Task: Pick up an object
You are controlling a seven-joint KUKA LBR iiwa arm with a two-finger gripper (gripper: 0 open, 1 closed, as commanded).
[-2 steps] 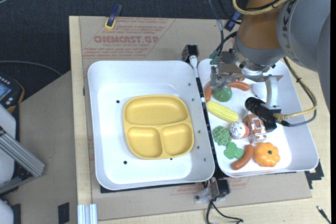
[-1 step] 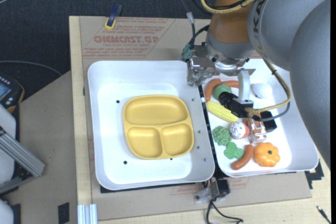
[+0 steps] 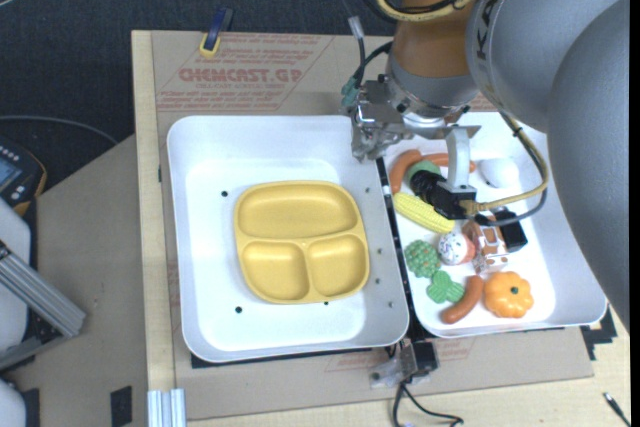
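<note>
Gripper (image 3: 370, 143) is seen at the far end of the rim where the left bin (image 3: 200, 215) and the right bin (image 3: 565, 280) meet. Whether it is spread or closed cannot be told, and nothing is seen held in it. The left bin is taken up by a yellow divided tray (image 3: 300, 240). The small things are crowded into the right bin. A corn cob (image 3: 422, 212) is laid just beside the shared rim, and an orange curved piece (image 3: 403, 167) is found close under the wrist. A white egg (image 3: 497, 172) is set farther right. Nearer the camera, a broccoli floret (image 3: 422, 257), a white speckled ball (image 3: 452, 248), a sausage (image 3: 462, 300) and a small pumpkin (image 3: 508, 295) are packed closely together. The far right of that bin is covered by the grey arm.
</note>
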